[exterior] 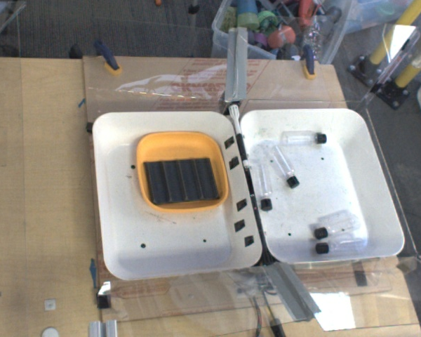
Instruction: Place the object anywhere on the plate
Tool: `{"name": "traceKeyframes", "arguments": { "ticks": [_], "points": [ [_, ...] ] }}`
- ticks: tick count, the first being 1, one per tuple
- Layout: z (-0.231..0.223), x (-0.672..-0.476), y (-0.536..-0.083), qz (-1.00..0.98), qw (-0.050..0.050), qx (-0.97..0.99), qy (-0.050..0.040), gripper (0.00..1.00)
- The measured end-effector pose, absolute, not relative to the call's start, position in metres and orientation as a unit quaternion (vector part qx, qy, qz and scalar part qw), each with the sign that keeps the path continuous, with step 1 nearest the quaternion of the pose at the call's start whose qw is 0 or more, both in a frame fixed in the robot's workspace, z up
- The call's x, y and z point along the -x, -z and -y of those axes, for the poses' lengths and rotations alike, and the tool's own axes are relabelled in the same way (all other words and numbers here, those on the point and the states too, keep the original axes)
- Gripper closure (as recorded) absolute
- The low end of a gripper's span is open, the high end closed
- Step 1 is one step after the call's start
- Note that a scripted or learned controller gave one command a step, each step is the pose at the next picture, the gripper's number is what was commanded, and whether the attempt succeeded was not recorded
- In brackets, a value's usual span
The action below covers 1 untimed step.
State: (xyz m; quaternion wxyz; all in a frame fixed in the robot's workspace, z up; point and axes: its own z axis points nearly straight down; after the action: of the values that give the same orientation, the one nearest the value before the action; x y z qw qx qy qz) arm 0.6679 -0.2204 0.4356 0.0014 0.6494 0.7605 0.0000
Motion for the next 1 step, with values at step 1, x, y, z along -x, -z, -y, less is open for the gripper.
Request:
{"name": "traceKeyframes", "arguments": {
  "ticks": [1],
  "points": [
    [0.2218,-0.6674,-0.4360,-0.874,0.001,-0.486,-0.0005,1.00]
  ]
}}
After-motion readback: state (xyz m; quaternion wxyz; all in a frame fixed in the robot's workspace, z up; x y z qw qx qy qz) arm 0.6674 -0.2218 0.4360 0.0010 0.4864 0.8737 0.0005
